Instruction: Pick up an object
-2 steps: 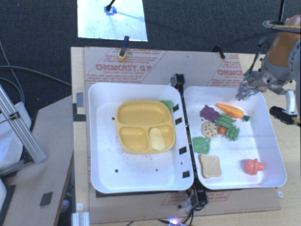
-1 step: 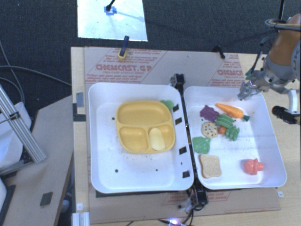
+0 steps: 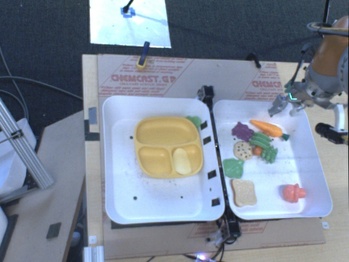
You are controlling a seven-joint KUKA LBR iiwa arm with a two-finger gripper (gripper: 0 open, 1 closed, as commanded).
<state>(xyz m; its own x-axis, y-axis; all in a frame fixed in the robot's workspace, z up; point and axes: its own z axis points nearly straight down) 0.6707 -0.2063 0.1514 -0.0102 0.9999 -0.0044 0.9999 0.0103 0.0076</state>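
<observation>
The arm [image 3: 327, 59] entered from the right, and its pincer [image 3: 286, 103] hung over the far edge of the right bin [image 3: 313, 162]. The two fingers stood spread, with nothing between them.

The toy food lay in the right bin. An orange carrot [image 3: 266, 127] lay nearest the pincer, just below and left of it, apart from the fingertips. A purple grape bunch [image 3: 242, 130] sat just left of the carrot. Green vegetable pieces [image 3: 265, 147] lay just below the carrot, crowded against it. A round speckled cookie [image 3: 242, 150] sat beside the grapes, and a green leafy piece [image 3: 233, 168] lay just beneath the cookie. A slice of bread [image 3: 244, 192] rested near the front wall of the bin. A red-orange piece [image 3: 293, 192] lay apart from the rest toward the front right corner.

The carrot, grapes, green pieces and cookie formed a tight cluster, so each stood close against its neighbours.

The left bin [image 3: 117, 146] held a yellow divided tray [image 3: 166, 146] with a pale oval piece [image 3: 182, 161] in its lower right compartment. A small green item [image 3: 194, 121] showed at the tray's far right corner. Black clips [image 3: 207, 141] lined the seam between the bins.

Both bins rested on a cardboard sheet [image 3: 163, 75] on the desk [image 3: 60, 146]. A blue and yellow tool [image 3: 143, 56] lay at the far edge of the cardboard.
</observation>
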